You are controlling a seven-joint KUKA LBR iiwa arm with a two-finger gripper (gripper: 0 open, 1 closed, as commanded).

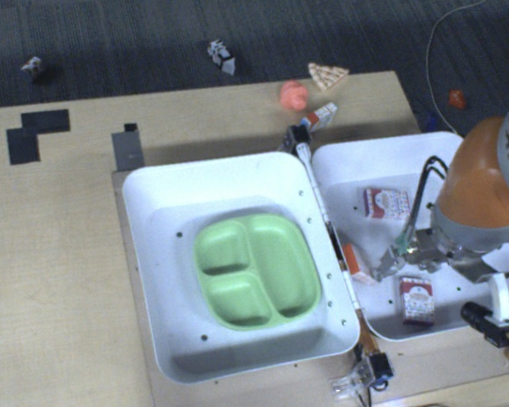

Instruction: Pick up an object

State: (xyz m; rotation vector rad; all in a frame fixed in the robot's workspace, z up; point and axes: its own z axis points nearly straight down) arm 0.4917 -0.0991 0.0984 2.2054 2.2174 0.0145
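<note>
**Arm is hanging over the right bin, right above a little red box**

The grey arm with the orange band [484, 187] is reaching in from 3 o'clock and is hanging over the shallow white bin on the right [343, 161]. Its end effector [412, 252] is sitting near the middle of that bin. I cannot tell how it is set, or if it is holding anything, because it is small and dark here.

Two small red and white boxes are lying in this bin. The lower small red and white box [417, 300] is lying just below the end effector, toward 6 o'clock. It is the nearest thing. Its long side is running almost up and down, from 12 to 6 o'clock. The upper small red and white box [383, 201] is lying toward 11 o'clock from the end effector, a bit farther off. A thin orange stick [351, 258] is lying by the bin's left wall, toward 9 o'clock.

I think the lower box is the easy one to pick. The end effector is needing only a small move toward 6 o'clock and then down, closing across the box's short side.

The shallow white bin on the left [154, 260] is holding a light green plastic tray with three parts [257, 268]. Both bins are sitting on the pale wooden surface [52, 304].
</note>
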